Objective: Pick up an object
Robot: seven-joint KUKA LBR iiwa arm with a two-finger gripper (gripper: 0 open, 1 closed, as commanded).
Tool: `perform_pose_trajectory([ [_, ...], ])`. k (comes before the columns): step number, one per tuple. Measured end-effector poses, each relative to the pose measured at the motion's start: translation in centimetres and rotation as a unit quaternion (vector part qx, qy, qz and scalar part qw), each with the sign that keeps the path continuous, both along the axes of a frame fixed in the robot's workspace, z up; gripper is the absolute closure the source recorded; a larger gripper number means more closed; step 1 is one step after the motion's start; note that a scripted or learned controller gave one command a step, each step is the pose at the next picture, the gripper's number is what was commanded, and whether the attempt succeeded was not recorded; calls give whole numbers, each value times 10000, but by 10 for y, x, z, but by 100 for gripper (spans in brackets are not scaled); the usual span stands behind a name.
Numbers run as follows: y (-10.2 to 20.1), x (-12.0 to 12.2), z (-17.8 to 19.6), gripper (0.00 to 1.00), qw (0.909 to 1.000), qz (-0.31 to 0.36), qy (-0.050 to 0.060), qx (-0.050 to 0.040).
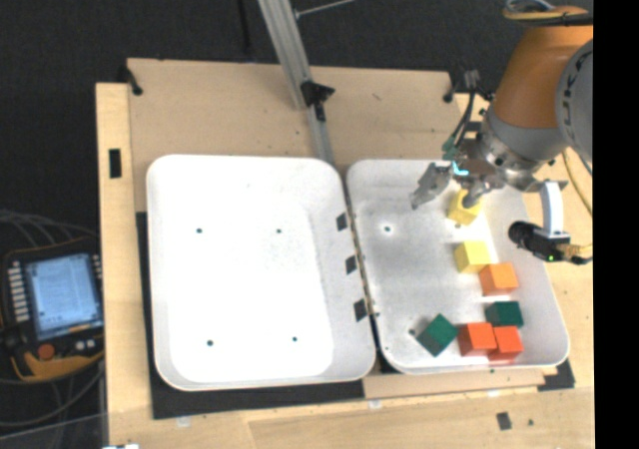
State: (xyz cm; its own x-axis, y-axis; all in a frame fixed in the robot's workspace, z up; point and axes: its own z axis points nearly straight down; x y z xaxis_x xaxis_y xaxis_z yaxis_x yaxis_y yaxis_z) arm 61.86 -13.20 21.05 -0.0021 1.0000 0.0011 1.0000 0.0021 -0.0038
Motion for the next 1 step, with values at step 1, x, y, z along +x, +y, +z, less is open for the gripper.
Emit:
perform_pose_trajectory([
  [1, 0, 1, 3, 0, 10000, 2, -24, -3],
])
